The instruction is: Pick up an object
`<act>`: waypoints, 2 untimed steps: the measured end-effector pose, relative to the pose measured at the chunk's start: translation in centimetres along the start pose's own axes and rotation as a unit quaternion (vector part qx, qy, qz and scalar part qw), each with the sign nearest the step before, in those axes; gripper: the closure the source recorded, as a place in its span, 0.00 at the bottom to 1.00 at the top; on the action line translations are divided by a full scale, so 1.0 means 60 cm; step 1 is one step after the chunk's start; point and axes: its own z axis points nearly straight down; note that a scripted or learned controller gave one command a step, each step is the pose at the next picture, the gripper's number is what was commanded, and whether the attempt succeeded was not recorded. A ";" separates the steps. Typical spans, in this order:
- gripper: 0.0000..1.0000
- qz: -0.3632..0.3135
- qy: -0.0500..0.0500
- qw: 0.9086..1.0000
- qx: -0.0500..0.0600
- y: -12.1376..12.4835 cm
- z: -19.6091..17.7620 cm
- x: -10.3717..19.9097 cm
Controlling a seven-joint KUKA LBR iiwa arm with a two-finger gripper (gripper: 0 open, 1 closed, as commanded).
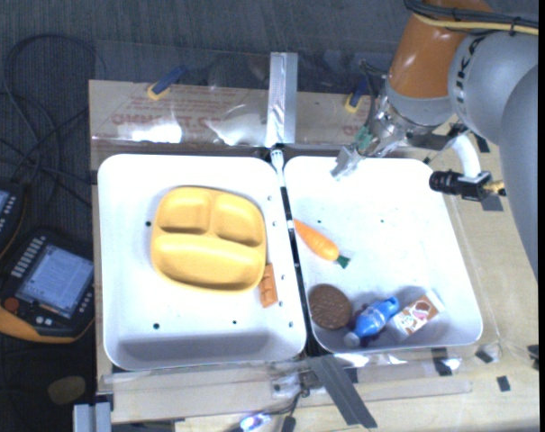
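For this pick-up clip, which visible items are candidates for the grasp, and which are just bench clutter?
Candidates: orange toy carrot, round brown cookie, small blue bottle, small red-and-white carton, yellow divided plastic tray.

Clutter: black handheld pendant, dark cables, yellow-and-blue clamps.

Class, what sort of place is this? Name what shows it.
Probably a robot lab: a grey arm reaches over two white bins holding toy food, such as a carrot, with handheld controllers beside the bench.

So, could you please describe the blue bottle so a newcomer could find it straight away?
Look in the right-hand bin, along its near edge. Three small things lie in a row there: a brown cookie, the bottle and a small carton. The bottle is the middle one, lying on its side, and the only blue item.
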 end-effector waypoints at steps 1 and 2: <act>0.00 0.000 0.000 1.000 0.000 0.000 0.000 0.000; 0.00 -0.016 0.001 1.000 0.001 -0.149 0.124 0.012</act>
